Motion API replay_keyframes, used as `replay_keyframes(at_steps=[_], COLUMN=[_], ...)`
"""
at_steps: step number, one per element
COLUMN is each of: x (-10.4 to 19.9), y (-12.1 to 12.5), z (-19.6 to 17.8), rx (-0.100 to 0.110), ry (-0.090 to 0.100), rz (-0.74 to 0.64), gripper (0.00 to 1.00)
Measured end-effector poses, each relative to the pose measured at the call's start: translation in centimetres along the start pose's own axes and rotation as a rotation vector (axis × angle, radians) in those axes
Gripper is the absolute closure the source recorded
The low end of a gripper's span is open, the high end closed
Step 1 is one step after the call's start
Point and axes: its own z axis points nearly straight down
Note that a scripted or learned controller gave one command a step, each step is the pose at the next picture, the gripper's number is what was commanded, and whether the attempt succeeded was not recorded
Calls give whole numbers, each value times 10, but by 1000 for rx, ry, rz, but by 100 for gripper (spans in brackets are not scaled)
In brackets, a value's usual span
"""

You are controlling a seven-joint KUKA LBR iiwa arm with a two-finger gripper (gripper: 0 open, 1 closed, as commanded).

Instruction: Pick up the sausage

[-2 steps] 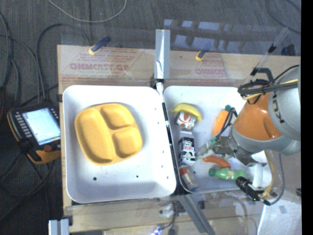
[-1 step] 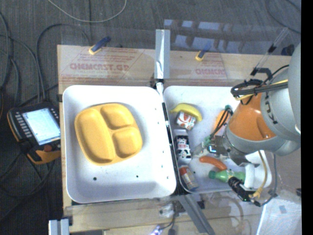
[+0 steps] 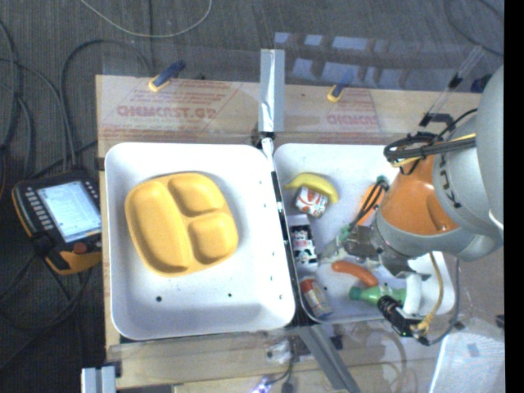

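The sausage (image 3: 354, 271) is a small orange-red piece lying in the right bin (image 3: 327, 164), near its front. My gripper (image 3: 352, 242) hangs just behind and above it, under the orange wrist band (image 3: 413, 203). From this angle nothing appears between gripper and sausage, and the sausage lies on the bin floor. The arm's bulk hides the right part of the bin.
A green-capped item (image 3: 372, 294) lies just in front of the sausage. A banana (image 3: 314, 183), a red-white can (image 3: 311, 202), a small bottle (image 3: 303, 245), another can (image 3: 315, 298) and an orange carrot (image 3: 369, 202) share the right bin. The left bin (image 3: 131, 301) holds a yellow divided plate (image 3: 182, 222).
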Motion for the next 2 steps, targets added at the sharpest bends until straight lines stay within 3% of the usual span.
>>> replay_keyframes(at_steps=[1,2], x=[4,-4], y=[-1,1], z=[-1,-1], rx=[-3,-3], ry=[-5,-2], rz=[-7,-307], gripper=[0,0])
